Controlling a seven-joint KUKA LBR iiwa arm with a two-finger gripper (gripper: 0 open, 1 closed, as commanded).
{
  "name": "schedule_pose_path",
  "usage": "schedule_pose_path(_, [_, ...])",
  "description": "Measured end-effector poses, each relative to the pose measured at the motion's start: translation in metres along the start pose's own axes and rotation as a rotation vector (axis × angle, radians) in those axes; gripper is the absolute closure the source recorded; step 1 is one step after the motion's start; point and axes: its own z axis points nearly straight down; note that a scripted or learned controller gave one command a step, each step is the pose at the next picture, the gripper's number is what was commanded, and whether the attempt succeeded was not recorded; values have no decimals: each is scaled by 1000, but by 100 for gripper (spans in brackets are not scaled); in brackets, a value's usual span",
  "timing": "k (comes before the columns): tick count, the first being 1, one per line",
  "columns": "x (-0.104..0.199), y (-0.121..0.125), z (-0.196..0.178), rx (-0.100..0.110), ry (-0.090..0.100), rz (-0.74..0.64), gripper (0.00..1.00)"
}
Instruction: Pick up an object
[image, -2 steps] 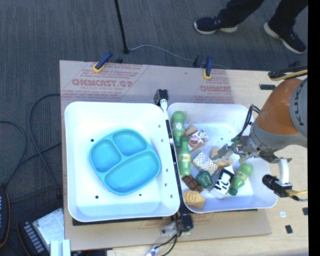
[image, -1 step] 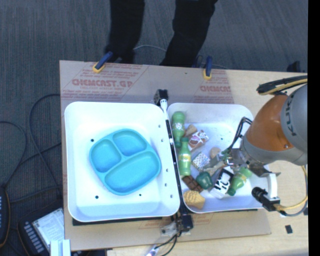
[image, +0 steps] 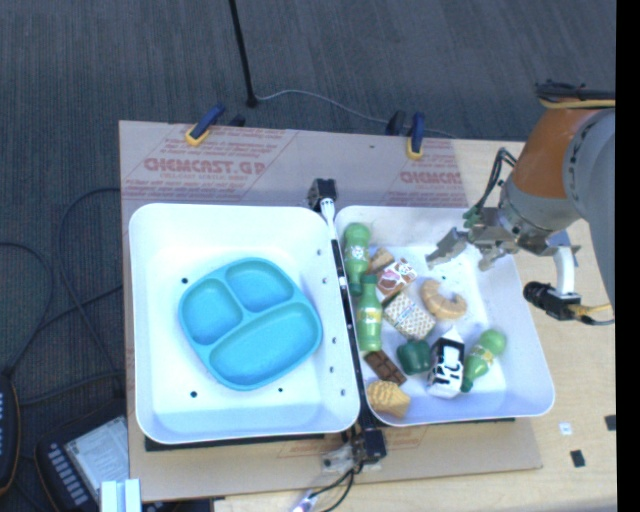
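The right bin (image: 520, 395) holds several toy food items: a green bottle (image: 357, 246), a tan ring-shaped pastry (image: 442, 300), a checkered waffle piece (image: 410, 318), a dark green pepper (image: 414, 355), a black-and-white carton (image: 448, 368) and a yellow pastry (image: 390, 400). My gripper (image: 467, 250) hangs over the bin's far right part, above bare white floor. Its fingers are spread open with nothing between them. The ring-shaped pastry lies a little below and left of it.
The left bin (image: 150, 300) holds a blue divided plate (image: 251, 322). A brown bar (image: 385, 367) and a second green bottle (image: 371, 315) lie along the wall between the bins. Clamps (image: 415, 135) sit at the board's back edge.
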Motion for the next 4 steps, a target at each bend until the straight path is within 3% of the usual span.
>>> schedule_pose_path(1, [30,-46,46,1,0,1,0])
schedule_pose_path(2, [33,-94,50,-10,-3,1,0])
schedule_pose_path(3, [33,-93,39,-11,-3,1,100])
schedule_pose_path(4, [33,-94,39,-10,-3,1,0])
